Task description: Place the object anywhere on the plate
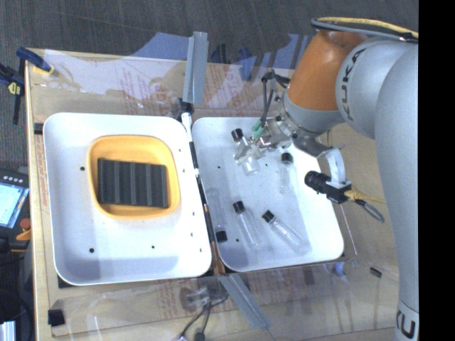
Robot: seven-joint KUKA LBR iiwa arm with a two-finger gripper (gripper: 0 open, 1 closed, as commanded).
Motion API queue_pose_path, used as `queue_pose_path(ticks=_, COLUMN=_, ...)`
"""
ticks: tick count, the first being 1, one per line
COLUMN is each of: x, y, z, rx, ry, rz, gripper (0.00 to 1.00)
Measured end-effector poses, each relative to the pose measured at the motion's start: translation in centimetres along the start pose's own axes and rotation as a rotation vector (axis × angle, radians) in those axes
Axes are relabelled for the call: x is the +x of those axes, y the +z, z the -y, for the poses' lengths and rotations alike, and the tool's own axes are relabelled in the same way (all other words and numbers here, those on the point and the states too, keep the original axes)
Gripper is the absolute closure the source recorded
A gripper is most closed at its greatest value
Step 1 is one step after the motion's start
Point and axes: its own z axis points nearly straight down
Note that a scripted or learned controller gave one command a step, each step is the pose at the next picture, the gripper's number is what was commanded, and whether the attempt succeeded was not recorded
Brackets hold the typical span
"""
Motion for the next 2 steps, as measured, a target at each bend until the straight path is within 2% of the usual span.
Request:
queue_pose_path(ticks=1, x=3.6, y=0.6, z=-1.1, rx=0.002, ry=-0.253, rz=-0.001, gripper=1.00)
queue_pose_path(ticks=2, x=5.3, y=0.4, z=-5.1, rx=-0.002, ry=-0.512, rz=0.002, gripper=1.00)
